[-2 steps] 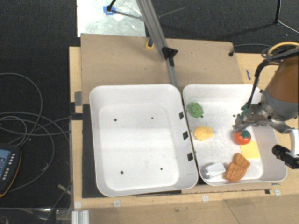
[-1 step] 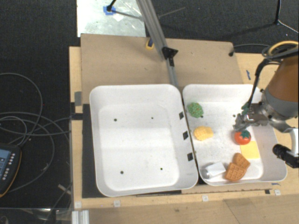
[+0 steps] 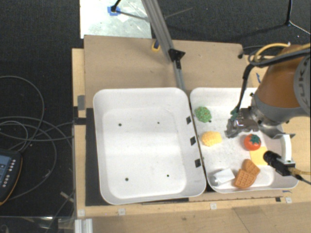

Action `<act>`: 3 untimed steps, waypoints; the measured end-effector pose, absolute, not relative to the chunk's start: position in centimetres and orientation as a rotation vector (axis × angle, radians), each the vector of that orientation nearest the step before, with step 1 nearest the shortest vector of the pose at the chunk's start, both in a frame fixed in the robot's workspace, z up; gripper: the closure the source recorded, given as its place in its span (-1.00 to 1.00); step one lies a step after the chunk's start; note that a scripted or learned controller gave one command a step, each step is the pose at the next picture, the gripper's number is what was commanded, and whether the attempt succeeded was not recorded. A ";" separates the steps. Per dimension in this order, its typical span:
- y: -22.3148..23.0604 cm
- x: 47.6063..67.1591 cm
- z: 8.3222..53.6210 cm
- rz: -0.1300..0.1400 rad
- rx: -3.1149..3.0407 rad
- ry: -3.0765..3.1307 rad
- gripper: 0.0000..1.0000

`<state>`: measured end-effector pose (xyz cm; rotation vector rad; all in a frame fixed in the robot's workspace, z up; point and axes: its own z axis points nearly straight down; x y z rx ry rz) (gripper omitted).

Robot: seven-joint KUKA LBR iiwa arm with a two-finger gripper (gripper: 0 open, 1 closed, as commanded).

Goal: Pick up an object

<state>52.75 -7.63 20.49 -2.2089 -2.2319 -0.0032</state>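
**Nothing lifted yet, as far as we can see**

We see the metal two-finger gripper (image 3: 235,128) low over the right-hand white bin (image 3: 218,97); whether it is open or closed we cannot tell. Every object seems to lie loose: a round red tomato-like toy (image 3: 252,141) just beside it, a bumpy yellow toy (image 3: 211,139) and a green leafy toy (image 3: 203,114) near, a brown waffle-shaped toy (image 3: 246,174) further off. We judge the grasp and lift remain

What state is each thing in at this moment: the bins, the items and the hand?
Left bin: holds no items.
Right bin: holds all the items.
Green piece: lying loose near the bin's far left.
Yellow piece: lying loose, untouched.
Red tomato: lying loose beside the hand.
Waffle: lying flat near the front.
White block: lying by the front wall.
Hand: low over the right bin, holding nothing visible.
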 end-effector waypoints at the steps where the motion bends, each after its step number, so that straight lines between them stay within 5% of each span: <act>1: -2.2 53.6 22.0 -0.006 -2.209 -2.234 1.00; 3: 8.2 53.3 24.1 -0.005 -2.208 -2.233 1.00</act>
